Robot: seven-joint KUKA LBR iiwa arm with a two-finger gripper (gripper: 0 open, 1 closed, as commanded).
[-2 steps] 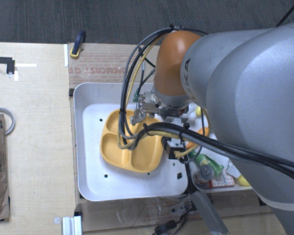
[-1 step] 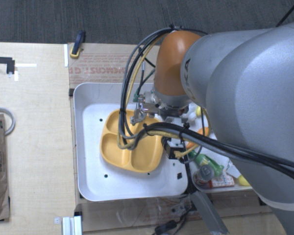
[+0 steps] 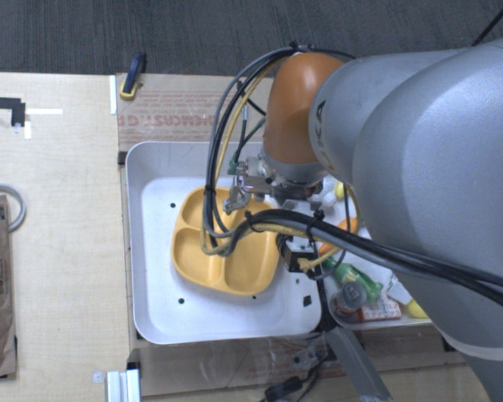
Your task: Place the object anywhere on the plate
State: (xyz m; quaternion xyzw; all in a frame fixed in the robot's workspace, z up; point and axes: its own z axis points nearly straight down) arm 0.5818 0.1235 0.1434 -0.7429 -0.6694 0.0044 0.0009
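Pale bench (image 3: 50, 224) fills the frame's left; a white bin (image 3: 151, 308) sits centre, holding a yellow divided plate (image 3: 226, 262). Right of it, a green bottle (image 3: 356, 281) lies among clutter. Above the plate hangs the gripper (image 3: 268, 193), grip hidden from me.

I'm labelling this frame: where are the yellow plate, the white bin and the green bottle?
yellow plate (image 3: 197, 254): camera view, lower-left compartment.
white bin (image 3: 151, 224): camera view, bare floor left of plate.
green bottle (image 3: 356, 281): camera view, its body.
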